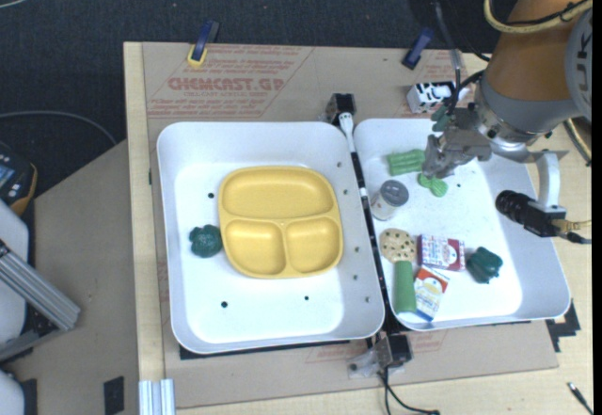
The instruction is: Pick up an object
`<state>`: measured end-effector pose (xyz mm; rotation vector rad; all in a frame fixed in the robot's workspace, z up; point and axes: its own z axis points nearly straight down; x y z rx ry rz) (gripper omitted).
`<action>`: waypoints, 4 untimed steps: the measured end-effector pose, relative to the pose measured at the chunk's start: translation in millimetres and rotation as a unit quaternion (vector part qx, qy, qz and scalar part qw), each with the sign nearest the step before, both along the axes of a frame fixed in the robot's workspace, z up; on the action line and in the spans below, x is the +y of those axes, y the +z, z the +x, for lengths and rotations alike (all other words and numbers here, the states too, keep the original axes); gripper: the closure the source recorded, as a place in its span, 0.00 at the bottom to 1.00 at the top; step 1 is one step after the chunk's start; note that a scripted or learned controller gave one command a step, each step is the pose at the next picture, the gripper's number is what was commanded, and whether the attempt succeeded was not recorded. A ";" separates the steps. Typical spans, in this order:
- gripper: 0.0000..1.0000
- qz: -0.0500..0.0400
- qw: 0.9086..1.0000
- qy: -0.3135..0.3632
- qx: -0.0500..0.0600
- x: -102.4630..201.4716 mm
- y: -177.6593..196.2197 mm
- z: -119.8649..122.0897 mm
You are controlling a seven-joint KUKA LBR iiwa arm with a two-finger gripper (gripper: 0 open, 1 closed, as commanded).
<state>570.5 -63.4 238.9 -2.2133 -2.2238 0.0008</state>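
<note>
Bench (282, 368) front lip sits closest to the lens: plain board carrying both bins side by side, so one arm can cover either from view-right. Left bin (188, 168) is mostly bare floor. Right bin (517, 305) has the clutter. Arm (531, 46) reaches in over the right bin's far corner with the wrist tipped down, which suits a top-down pick. Yellow divided tray (280, 220) sits mid-floor in the left bin. Gripper (438, 168) is low in the far half of the right bin. Can't tell if the claw is spread or pinched because its own body blocks the contact, so I'm not calling a grasp. Cucumber (404, 285) lies near-to-far along the right bin's view-left wall. Red-and-white box (440, 253) is just beside it, and small carton (430, 295) is touching it. Light green block (406, 161) lies across the view, one end toward the gripper. Dark green pepper (484, 263) sits alone view-right. Broccoli lump (204, 240) is just beside the tray's view-left edge. Silver can (388, 196) and cookie (397, 242) are near the divider. The scatter is loose, so there's approach room. Likely target is the small green piece (434, 185), on the right bin floor directly under the gripper, near the block and can. Its long axis looks roughly left-right across the view, no distinct pointing end. Low confidence, since it's partly covered.
</note>
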 end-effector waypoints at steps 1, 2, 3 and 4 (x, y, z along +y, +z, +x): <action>1.00 0.000 1.000 0.000 0.001 52.7 -5.7 -34.8; 1.00 0.000 1.000 0.001 0.001 104.1 -18.7 -64.8; 1.00 0.000 1.000 0.000 0.001 142.8 -12.9 -97.2; 1.00 -0.001 1.000 -0.002 0.001 152.0 -25.1 -91.5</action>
